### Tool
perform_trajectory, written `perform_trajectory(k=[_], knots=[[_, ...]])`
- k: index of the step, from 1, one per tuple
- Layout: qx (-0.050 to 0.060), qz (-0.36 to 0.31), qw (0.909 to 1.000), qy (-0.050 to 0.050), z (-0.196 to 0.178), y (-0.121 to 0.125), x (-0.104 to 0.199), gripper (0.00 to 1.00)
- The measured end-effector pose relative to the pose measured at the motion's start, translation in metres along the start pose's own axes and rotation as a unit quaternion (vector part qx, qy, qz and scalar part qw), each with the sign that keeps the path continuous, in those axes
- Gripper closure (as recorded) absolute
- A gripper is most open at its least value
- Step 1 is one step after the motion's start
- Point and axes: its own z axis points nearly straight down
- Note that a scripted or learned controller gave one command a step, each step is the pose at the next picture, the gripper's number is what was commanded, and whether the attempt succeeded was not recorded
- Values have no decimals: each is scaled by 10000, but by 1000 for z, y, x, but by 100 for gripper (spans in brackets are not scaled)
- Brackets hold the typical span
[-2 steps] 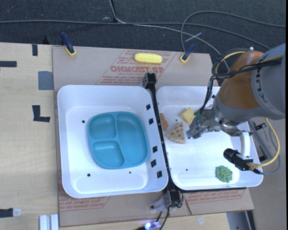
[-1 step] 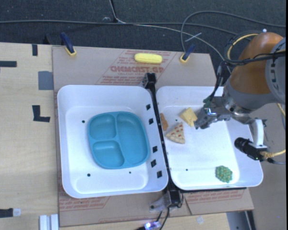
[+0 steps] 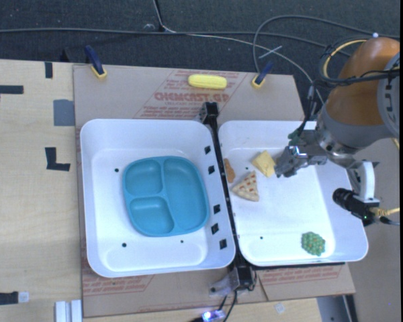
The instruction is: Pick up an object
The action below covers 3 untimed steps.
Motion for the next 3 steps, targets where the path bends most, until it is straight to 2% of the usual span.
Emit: perform_trajectory(k=[1,2,3], knots=[[8,-28,10000,7,1,8,56,100],[8,-28,10000,5,-6,6,113,100],[17,-21,10000,0,7,-5,160,100]])
